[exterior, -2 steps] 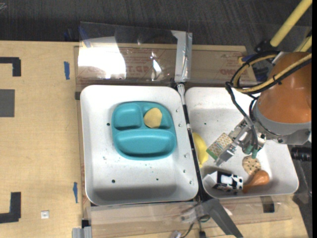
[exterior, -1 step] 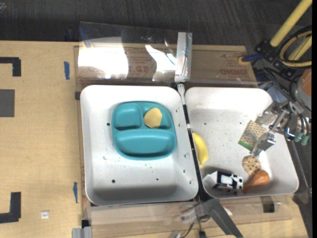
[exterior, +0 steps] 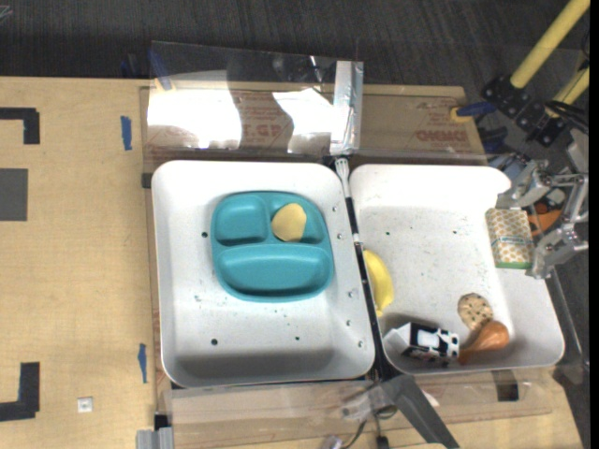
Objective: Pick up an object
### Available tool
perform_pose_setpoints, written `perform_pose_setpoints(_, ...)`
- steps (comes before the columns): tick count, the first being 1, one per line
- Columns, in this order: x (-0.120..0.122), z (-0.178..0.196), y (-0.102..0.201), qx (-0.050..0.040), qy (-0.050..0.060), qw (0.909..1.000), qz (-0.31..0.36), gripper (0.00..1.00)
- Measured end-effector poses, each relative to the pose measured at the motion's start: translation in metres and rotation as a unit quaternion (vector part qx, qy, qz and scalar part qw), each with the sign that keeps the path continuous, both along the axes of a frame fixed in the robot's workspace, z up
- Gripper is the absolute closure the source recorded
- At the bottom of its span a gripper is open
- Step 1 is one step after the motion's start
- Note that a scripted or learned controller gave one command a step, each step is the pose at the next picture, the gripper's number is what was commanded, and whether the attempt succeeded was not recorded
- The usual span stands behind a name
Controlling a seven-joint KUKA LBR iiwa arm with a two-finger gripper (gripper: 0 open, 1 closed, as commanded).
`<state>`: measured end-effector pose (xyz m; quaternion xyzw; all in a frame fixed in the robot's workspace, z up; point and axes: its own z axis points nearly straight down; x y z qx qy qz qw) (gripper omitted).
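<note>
The right bin [exterior: 421, 204] holds several objects. A yellow banana-shaped piece [exterior: 377, 277] lies against its left wall. A round speckled cookie [exterior: 474, 307] and a brown-orange piece [exterior: 487, 337] sit at the front right. A black-and-white toy [exterior: 432, 342] lies at the front edge. A green-and-white packet [exterior: 510, 238] leans on the right wall. My gripper [exterior: 543, 237] hangs over the right rim, just beside the packet, and nothing shows in its grasp. In the left bin [exterior: 187, 325] a teal divided plate [exterior: 271, 267] carries a yellow lump [exterior: 288, 221] in its upper right compartment.
A clear plastic sheet with a taped edge [exterior: 344, 106] stands behind the bins on cardboard. Cables and yellow poles [exterior: 552, 36] crowd the far right. Brown board with black and blue marks stretches to the left.
</note>
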<state>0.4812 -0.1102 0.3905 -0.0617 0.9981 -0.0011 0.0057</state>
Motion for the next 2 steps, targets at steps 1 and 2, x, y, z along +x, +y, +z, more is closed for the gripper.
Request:
perform_pose_setpoints(1, 0.007, 0.002, 0.044, 0.0005, 0.001, 0.9990, 0.046, 1.00)
perform_pose_setpoints(2, 0.050, 0.047, 0.073, 0.0010, 0.001, 0.9998, 0.018, 1.00)
